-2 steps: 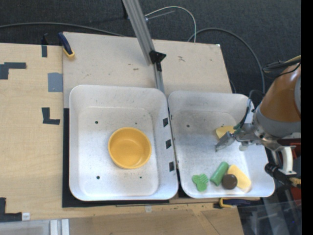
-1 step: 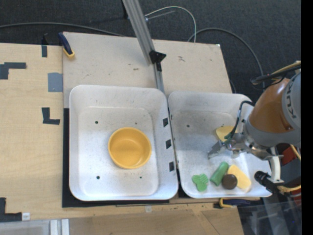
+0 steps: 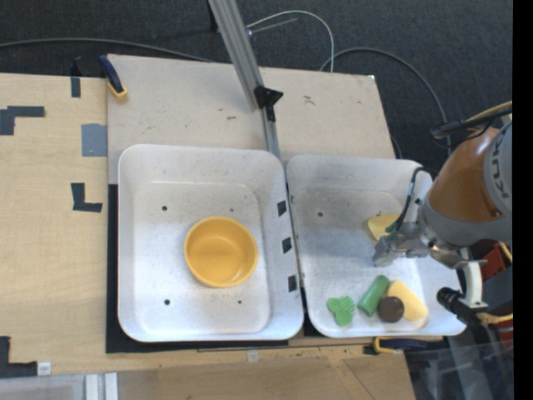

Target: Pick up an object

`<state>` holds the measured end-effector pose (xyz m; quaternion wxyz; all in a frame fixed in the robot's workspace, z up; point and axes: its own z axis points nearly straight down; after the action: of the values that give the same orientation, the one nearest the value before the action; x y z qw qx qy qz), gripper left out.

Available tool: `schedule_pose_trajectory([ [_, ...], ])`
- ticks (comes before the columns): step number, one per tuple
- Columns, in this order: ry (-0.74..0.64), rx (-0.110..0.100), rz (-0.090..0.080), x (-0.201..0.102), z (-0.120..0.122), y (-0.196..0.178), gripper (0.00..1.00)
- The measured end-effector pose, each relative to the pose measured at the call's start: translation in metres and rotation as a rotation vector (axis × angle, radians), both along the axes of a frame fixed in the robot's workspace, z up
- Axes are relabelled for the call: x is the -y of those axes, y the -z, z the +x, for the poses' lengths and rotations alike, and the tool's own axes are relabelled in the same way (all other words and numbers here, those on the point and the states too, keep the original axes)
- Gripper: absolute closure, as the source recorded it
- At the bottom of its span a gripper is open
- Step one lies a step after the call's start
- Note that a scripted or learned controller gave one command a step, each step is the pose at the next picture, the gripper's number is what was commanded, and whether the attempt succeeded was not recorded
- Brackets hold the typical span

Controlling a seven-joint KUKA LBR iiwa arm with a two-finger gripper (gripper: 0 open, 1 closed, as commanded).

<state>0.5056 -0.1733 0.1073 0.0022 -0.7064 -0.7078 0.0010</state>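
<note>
Gripper (image 3: 388, 248) low in right bin (image 3: 333, 182), right of bowl (image 3: 221, 251), beside yellow piece (image 3: 383, 225), likely going for it; can't tell opening or hold.

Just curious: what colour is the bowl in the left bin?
Yellow-orange bowl, clearest in the camera view.

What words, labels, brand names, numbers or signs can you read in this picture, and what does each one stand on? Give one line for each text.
"KU": large dark letters on the grey arm just above its orange band, cut off at the right of the view, so the rest of the word cannot be read.
No other text can be read; the dark tape pieces on the wooden bench are plain shapes, not letters.
</note>
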Motion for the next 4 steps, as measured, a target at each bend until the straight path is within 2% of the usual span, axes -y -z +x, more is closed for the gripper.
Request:
schedule_pose_trajectory([
  [3, 0.0, 0.009, -0.003, -0.002, -0.006, -0.15, 1.0],
  [4, -0.004, 0.004, 0.0, -0.052, -0.01, -0.152, 1.0],
])
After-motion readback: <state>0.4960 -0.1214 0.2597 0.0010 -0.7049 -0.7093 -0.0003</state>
